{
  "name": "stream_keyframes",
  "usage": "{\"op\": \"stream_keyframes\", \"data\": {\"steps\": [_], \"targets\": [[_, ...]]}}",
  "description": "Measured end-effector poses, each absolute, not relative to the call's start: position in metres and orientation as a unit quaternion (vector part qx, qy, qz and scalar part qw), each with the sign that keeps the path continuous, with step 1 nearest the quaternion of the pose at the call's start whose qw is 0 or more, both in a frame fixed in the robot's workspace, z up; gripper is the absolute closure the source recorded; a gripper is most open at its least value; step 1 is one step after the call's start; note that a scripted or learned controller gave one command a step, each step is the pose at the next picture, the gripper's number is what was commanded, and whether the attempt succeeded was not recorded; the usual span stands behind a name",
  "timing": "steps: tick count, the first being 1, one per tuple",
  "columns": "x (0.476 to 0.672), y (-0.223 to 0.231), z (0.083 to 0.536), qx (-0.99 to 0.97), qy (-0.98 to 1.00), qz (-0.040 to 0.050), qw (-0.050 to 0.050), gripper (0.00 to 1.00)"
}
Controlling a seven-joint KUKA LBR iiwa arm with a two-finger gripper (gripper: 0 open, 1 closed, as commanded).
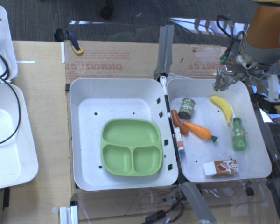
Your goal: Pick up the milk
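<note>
Your gripper [222, 81] hangs over the right bin's [259, 169] far rim, fingers too blurred to call. The milk carton [221, 168] lies flat at the near edge, long axis across the bin, well apart from the gripper.

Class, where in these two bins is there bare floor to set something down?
Left bin: bare floor above the green plate. Right bin: a bare patch between carrot, bottle and milk carton. Crowded: its left wall, by can and sausage.
</note>
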State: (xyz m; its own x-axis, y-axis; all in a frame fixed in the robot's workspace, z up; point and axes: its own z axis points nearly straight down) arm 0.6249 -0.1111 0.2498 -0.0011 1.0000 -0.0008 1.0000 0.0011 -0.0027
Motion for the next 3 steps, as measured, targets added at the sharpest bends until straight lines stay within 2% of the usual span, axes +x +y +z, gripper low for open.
{"op": "stream_keyframes", "data": {"steps": [1, 2, 3], "targets": [[0.594, -0.121, 0.101, -0.686, -0.728, 0.0011, 0.001, 0.0], [0.629, -0.136, 0.249, -0.62, -0.784, 0.0001, -0.001, 0.0], [0.602, -0.138, 0.092, -0.491, -0.871, -0.0001, -0.001, 0.0]]}}
